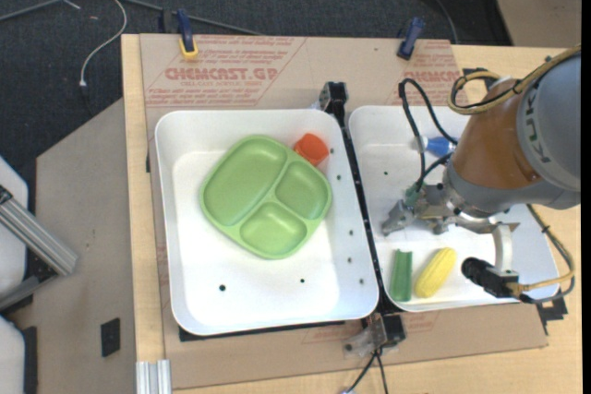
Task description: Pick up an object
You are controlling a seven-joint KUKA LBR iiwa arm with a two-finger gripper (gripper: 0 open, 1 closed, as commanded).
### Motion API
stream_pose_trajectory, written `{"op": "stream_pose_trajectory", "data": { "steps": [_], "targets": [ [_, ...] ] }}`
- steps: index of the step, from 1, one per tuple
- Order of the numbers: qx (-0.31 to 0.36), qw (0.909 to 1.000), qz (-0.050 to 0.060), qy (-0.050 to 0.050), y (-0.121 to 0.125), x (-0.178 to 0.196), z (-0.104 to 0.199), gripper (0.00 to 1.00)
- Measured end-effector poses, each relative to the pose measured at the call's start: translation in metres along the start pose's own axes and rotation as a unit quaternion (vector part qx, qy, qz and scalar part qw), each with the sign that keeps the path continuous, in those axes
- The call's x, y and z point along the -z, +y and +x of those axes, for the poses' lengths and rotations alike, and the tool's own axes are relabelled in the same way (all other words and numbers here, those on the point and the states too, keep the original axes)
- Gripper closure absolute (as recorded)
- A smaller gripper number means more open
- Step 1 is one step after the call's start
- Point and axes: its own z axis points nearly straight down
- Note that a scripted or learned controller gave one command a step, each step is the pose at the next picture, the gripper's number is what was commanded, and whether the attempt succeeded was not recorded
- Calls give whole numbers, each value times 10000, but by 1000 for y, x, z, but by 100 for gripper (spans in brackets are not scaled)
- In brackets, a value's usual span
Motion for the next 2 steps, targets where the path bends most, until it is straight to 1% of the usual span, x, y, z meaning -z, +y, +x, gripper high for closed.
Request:
{"op": "stream_pose_trajectory", "data": {
  "steps": [1, 2],
  "targets": [
    [3, 10000, -21, -2, 1, 13, 0, 100],
    [18, 10000, -44, -16, 8, 59, 3, 100]
  ]
}}
